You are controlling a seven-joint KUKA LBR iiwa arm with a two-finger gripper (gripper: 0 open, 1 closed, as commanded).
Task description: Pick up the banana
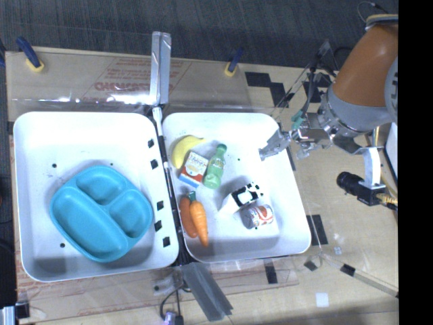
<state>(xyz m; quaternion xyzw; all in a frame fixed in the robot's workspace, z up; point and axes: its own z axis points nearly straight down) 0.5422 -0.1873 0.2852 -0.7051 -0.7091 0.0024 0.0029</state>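
Hovering over the right bin's (287, 239) right rim, the gripper (274, 145) holds nothing, its jaw state unclear; the banana (184, 145) lies untouched at the bin's far-left corner, so the pick remains undone.

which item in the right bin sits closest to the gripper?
The small black-and-white toy, just above the round grey-and-red object. It lies nearer the gripper than the banana, green bottle or carrot.

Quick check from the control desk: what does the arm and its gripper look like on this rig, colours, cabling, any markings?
The arm has a broad orange band above a grey wrist section. Thin dark cables loop around the wrist, with a small teal-green spot among them. The gripper is a slim grey metal piece with pale fingertips. No lettering or markings are legible on either.
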